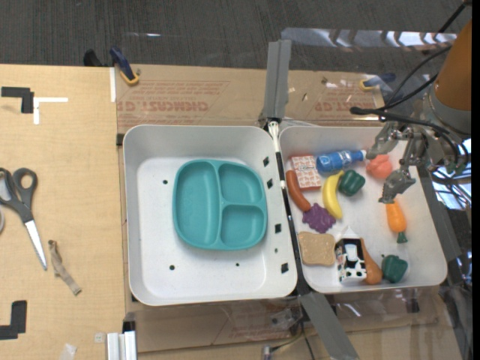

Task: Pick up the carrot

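The pincer hovers just above the carrot, seemingly spread and holding nothing; next, descend and close.

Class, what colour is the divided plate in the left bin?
Teal, seen in the camera view: the plate lies in the left bin.

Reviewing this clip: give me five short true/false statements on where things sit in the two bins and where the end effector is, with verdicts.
1. The teal divided plate lies in the left bin. True.
2. The carrot lies on the plate. False: it lies in the right bin, near the far-right wall.
3. The end effector hangs above the carrot. True.
4. The banana lies left of the carrot. True.
5. The scissors lie in the left bin. False: they lie on the bench beside it.
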`<state>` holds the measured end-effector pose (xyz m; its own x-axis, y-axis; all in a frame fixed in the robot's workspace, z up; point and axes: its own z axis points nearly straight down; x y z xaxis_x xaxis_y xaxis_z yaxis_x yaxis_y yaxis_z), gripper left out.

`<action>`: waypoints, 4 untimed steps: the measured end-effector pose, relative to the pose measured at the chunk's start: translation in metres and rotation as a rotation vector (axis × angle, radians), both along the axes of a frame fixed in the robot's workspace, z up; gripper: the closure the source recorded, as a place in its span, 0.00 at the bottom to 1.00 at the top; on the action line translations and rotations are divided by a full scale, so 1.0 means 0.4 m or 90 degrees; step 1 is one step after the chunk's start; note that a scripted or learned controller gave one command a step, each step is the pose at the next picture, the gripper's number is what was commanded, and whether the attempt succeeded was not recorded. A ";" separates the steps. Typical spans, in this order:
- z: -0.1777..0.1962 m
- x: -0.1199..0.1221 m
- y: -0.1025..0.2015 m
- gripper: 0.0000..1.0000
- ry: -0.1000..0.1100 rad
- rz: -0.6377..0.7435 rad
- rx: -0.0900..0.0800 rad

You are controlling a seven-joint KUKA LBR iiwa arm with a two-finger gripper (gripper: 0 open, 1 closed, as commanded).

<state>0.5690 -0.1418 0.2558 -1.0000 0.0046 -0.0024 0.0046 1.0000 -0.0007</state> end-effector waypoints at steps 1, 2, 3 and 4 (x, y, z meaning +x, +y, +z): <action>-0.151 -0.047 -0.108 0.00 0.000 -0.035 0.001; -0.373 -0.036 -0.180 0.00 0.001 -0.042 0.000; -0.346 -0.029 -0.176 1.00 -0.003 -0.039 -0.001; -0.340 -0.115 -0.198 1.00 0.000 0.252 0.000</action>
